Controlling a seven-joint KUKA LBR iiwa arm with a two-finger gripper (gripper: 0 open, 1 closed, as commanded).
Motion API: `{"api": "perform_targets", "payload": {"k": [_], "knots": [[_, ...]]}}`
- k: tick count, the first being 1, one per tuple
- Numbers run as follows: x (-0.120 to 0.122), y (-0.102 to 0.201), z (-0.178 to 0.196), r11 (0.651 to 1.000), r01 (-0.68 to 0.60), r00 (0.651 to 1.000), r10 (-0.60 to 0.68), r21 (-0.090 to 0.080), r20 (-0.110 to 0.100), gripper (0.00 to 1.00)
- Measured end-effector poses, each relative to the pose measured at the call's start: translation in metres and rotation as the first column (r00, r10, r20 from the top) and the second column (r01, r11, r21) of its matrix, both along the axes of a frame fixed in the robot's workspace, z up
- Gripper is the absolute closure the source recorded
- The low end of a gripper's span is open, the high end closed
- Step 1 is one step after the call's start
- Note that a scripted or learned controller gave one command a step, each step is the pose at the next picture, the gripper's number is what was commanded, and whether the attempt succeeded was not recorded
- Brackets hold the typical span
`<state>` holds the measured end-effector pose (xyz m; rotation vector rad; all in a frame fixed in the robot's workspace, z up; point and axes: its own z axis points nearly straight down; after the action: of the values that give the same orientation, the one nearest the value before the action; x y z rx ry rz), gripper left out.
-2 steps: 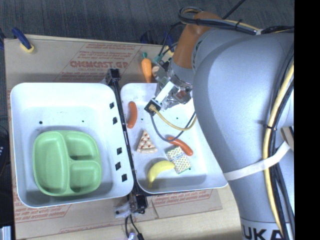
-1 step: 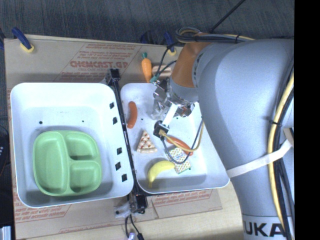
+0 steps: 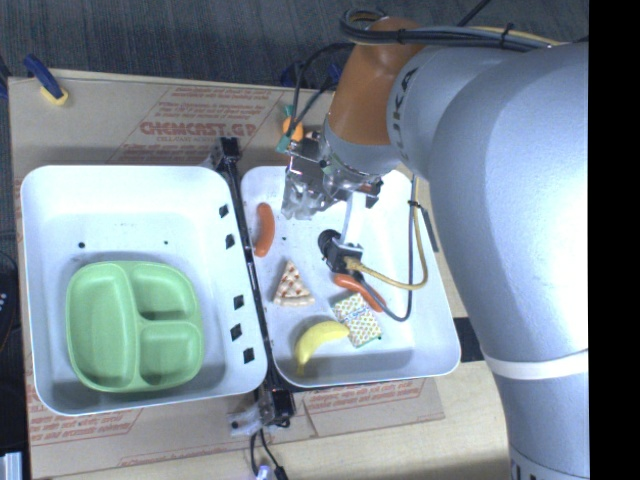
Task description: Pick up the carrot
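A yellow banana [image 3: 320,340] lies at the near edge of the right bin [image 3: 430,353], beside a patterned sandwich-like square [image 3: 358,320]. Just beyond, the carrot [image 3: 358,290] rests on the bin floor, orange and slanted, close to the square. A pizza slice [image 3: 292,286] sits to the left, a sausage [image 3: 264,229] farther back. The gripper [image 3: 300,203] hovers at the bin's far end, holding nothing; its opening cannot be told. A green divided plate [image 3: 133,325] occupies the left bin [image 3: 60,198].

A pale green, three-compartment plastic plate [image 3: 133,336] lies in the left white bin [image 3: 50,198]. The right white bin [image 3: 432,340] holds a reddish sausage [image 3: 265,229], a triangular pizza slice [image 3: 292,286], a yellow banana [image 3: 319,340] and a patterned square packet [image 3: 359,320].
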<state>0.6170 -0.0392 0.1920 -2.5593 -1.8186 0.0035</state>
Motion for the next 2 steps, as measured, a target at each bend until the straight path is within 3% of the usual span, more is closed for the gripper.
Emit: {"api": "perform_targets", "payload": {"k": [1, 2], "knots": [[0.0, 0.0, 0.0, 1.0, 0.0, 1.0, 0.0, 0.0, 0.0, 0.0], [0.028, 0.046, 0.198, 1.0, 0.012, 1.0, -0.012, 0.001, 0.002, 0.0]]}}
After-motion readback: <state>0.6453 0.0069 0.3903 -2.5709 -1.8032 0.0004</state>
